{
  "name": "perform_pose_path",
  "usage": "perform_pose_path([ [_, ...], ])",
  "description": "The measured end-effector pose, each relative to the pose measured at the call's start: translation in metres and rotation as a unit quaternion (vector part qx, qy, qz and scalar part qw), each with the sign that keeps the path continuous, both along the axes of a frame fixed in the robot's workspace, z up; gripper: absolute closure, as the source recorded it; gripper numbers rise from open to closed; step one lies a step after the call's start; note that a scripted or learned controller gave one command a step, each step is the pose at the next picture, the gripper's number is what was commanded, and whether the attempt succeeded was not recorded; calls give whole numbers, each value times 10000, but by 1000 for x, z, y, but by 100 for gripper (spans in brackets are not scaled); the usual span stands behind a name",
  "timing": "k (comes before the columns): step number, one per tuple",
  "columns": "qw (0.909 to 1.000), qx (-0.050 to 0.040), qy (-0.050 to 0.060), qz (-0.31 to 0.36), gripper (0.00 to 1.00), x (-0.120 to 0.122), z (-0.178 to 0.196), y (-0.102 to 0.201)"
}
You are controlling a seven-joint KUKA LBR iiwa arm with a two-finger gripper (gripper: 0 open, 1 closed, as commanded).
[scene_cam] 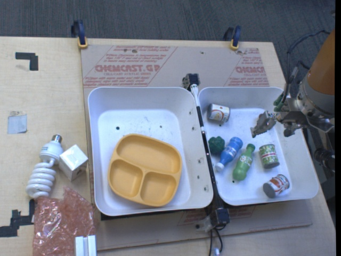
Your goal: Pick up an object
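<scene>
camera view | your gripper (262,124) hangs over right bin (306,167), upper right; can't tell its state | green can (268,156) lies just below it, nearest pick | green bottle (243,163) lies left of can, long axis slanting up-right

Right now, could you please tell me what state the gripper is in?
Gripper: above the right bin, nothing visibly held; open or shut cannot be told.
</scene>
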State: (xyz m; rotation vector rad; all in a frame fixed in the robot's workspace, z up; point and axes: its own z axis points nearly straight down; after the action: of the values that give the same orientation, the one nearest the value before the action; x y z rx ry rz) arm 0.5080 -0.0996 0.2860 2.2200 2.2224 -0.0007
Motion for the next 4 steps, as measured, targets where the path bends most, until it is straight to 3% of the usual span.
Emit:
perform_pose_path([
  [1,10000,1,2,-15,0,28,-123,-27],
  [2,10000,9,-57,-8,0,42,-178,-18],
  [3,10000,9,-51,-14,100,42,-168,-18],
  [4,10000,8,-51,-12,0,42,-168,-18],
])
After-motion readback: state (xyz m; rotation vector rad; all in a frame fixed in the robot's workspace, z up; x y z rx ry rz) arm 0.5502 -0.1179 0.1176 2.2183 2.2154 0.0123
